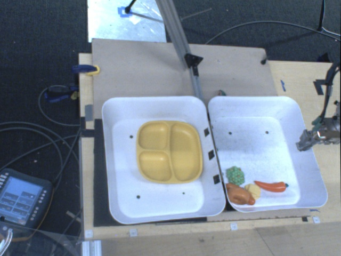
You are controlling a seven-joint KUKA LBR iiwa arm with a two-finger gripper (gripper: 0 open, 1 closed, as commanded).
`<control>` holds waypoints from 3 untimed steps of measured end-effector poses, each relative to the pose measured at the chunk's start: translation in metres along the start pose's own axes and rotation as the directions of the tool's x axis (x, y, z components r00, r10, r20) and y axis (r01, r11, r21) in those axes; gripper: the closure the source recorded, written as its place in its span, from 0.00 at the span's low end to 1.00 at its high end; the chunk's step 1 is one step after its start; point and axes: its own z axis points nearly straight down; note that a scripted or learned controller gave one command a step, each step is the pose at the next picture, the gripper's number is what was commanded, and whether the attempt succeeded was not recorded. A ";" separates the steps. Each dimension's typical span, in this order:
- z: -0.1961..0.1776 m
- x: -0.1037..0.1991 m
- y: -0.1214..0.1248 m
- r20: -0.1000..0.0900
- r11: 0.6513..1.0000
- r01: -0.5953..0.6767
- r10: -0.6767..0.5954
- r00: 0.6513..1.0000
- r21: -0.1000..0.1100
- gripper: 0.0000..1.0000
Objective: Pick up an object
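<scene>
White plastic bins sit side by side on the bench, and they touch along their inner edges. The left bin (114, 159) holds a yellow divided plate (170, 151) with three compartments, lying flat near the middle of the bin floor. The right bin (256, 113) keeps its objects in the near left corner. A small green piece like broccoli (235, 174) lies there, and just in front of it a brown-orange food toy (240, 194), touching a small pale yellow piece (252, 190). Right of these lies a red-orange chili pepper (270, 186) with a dark tip pointing right. It is close to the pale piece, but whether they touch I cannot tell.

At the right edge of the view the gripper (309, 141) hangs over the right rim of the right bin, about halfway along that rim. It is grey and metallic, and its lower end points left and down toward the bin. Very little of the arm is visible above it, some dark parts and a cable going upward. The gripper is well apart from the toys in the near corner, and nothing is seen between its fingers. Whether they are spread or closed I cannot tell, because the picture is too small and blurred there.

A grey pole (176, 31) runs from the far side down to the place between the bins. A handheld control pendant (21, 193) lies on the floor at the near left.
</scene>
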 end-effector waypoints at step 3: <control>-0.012 0.093 0.048 -0.004 1.000 0.004 -0.004 1.000 0.005 1.00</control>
